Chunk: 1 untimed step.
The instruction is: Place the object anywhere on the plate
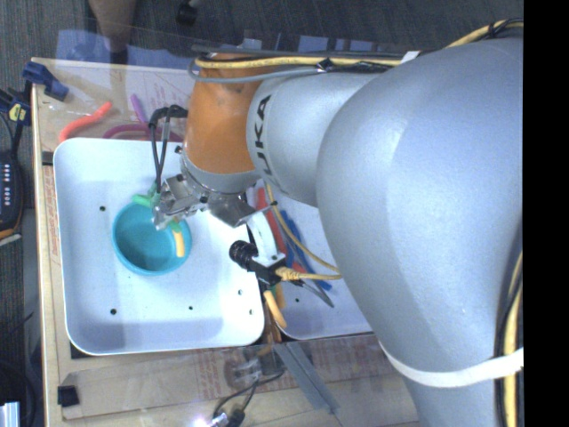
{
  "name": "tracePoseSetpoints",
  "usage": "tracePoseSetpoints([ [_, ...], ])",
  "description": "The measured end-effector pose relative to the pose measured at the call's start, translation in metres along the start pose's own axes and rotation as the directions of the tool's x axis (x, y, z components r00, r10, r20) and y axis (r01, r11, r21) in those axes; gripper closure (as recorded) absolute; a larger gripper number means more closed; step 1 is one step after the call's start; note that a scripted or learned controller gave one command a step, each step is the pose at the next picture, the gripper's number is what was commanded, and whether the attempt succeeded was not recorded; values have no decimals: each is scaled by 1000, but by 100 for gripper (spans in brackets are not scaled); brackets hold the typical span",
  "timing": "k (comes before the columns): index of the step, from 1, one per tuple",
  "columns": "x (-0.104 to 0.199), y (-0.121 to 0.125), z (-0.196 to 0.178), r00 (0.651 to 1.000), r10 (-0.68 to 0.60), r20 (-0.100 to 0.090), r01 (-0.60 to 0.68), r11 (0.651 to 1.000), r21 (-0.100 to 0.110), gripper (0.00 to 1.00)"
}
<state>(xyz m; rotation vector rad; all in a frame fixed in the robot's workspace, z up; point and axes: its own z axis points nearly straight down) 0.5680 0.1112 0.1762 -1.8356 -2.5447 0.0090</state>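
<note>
Camera view has the gripper [169, 210] poised over the right rim of the teal plate [147, 243], which sits in the left white bin [89, 318]. A small yellow-and-green object [180, 237] lies at that rim, directly under the gripper; whether the jaws clasp it I cannot tell. So near the edge, it could tip off into the bin.

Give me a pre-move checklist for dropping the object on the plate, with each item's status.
1. Blue plate lies flat inside the left bin: ok.
2. Gripper sits above the plate's upper right rim: ok.
3. Object clearly held by the gripper: cannot tell.
4. Yellow-green thing rests at the plate's right rim; whether it is the object: cannot tell.
5. Plate's middle free for a drop: ok.
</note>
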Motion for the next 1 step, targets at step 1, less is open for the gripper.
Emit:
tracePoseSetpoints([
  [1,-1,0,0,1000,1,0,-1,1000,-1,0],
])
